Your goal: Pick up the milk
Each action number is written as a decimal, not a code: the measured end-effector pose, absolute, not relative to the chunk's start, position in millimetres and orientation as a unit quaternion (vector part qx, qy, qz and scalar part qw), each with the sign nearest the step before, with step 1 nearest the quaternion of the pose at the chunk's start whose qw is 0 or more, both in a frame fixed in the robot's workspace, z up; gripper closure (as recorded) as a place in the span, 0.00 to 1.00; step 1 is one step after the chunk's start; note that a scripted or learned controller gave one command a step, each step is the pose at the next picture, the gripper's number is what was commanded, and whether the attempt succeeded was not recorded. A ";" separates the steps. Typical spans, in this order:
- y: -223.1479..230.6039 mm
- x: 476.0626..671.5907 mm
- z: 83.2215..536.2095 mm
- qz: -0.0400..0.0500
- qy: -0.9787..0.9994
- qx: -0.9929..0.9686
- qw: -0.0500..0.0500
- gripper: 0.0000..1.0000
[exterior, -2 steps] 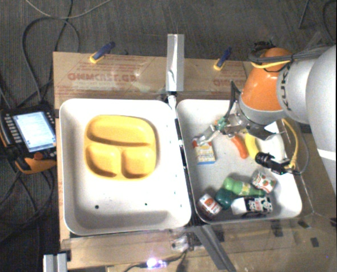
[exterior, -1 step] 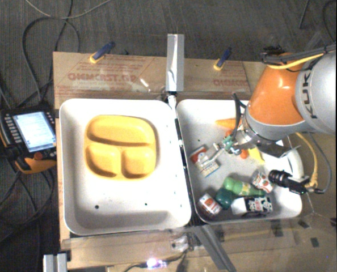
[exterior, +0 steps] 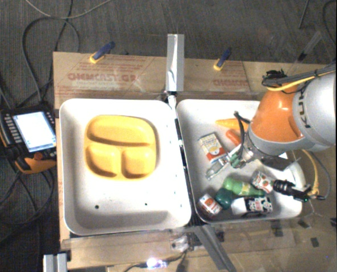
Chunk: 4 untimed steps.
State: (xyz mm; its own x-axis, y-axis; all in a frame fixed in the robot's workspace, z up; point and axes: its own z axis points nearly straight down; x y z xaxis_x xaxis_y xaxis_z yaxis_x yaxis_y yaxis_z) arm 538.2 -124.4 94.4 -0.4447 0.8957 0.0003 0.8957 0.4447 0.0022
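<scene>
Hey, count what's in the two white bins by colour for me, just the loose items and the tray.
Yellow tray: 1
Orange pieces: 2
Green bottle: 1
Small printed cartons and packets: 4
Total: 8

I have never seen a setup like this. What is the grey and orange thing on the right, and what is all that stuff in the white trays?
You are looking down from one camera fixed above a bench. The grey and orange thing is a robot arm reaching in from the right; its tool hangs low over the right bin. That bin holds small toy groceries: little cartons, a green bottle, a carrot. The left bin holds a yellow divided tray. I cannot see anything gripped.
</scene>
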 end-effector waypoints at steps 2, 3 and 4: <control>-105.2 610.5 90.7 0.000 0.924 0.383 0.009 0.00; -167.8 657.0 161.4 0.000 0.935 0.354 0.002 0.00; -115.8 633.1 97.6 0.003 0.916 0.401 0.010 0.00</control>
